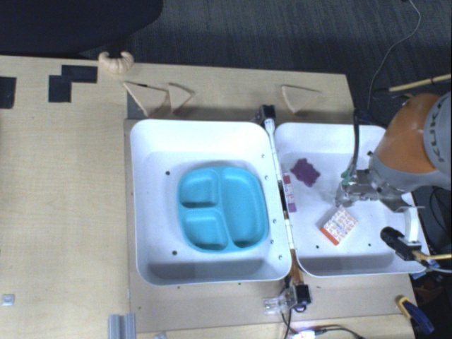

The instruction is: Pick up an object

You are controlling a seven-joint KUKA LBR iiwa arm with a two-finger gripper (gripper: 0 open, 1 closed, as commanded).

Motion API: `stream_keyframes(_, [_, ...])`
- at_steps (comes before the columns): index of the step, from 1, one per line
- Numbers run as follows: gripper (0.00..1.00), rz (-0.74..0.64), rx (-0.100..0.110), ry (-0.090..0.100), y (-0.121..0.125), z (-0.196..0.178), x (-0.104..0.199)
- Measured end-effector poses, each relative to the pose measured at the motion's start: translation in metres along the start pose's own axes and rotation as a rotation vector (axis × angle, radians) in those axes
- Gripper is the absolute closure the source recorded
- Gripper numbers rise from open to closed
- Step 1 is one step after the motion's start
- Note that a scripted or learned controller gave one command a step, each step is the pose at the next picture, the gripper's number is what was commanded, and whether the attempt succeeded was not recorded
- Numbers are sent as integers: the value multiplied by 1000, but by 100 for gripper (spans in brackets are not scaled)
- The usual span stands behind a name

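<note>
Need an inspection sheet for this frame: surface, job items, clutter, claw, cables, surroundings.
Surface: wooden bench bearing a left bin and a right bin, side by side.
Job's things: right bin holds a purple block, a red-and-white small box and a thin stick-like item along its left wall; left bin holds a blue divided plate.
Clutter: small tan object at the bench's far edge.
Claw: claw hangs over the right bin, next to the small box; grasp state unclear.
Cables: thin dark cable at top right; wires at the bench's near edge.
Surroundings: dark carpet.
</note>
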State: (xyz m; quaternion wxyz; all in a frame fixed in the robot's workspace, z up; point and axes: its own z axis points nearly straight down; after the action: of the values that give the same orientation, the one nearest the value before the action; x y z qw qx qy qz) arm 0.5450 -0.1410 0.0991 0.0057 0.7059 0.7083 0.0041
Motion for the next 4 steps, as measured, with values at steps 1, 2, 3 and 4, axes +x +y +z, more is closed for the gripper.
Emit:
stream_keyframes(1, [0,0,1,0,0,0,0])
stream_keyframes(2, [0,3,2,-1,-55,11,25])
stream_keyframes(3, [100,2,-4,-1,-53,-1,25])
stream_keyframes(4, [100,-2,8,3,20,-86,76])
